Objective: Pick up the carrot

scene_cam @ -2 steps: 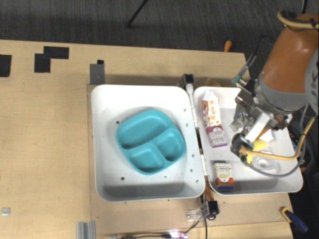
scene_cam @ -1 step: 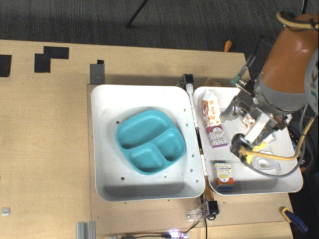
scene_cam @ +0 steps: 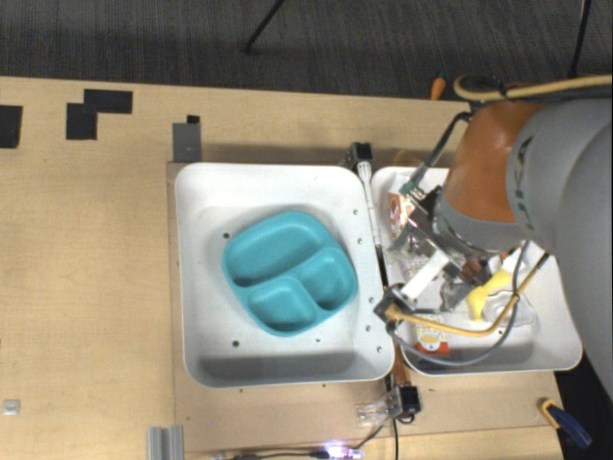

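The arm reaches down into the right bin (scene_cam: 556, 353), and its grey wrist and orange band cover most of it. My gripper (scene_cam: 428, 253) is low over the left half of that bin, among cluttered items. A small orange-red piece (scene_cam: 435, 346), possibly the carrot, peeks out near the bin's front wall, below and in front of the gripper and mostly hidden. No object is visible between the gripper's parts.
A teal divided plate (scene_cam: 287, 271) lies in the left bin (scene_cam: 201, 353). In the right bin, a yellow item (scene_cam: 482, 292) lies right of the gripper and a reddish-brown packet (scene_cam: 400, 211) sits at the back left. The bins share a narrow rim.
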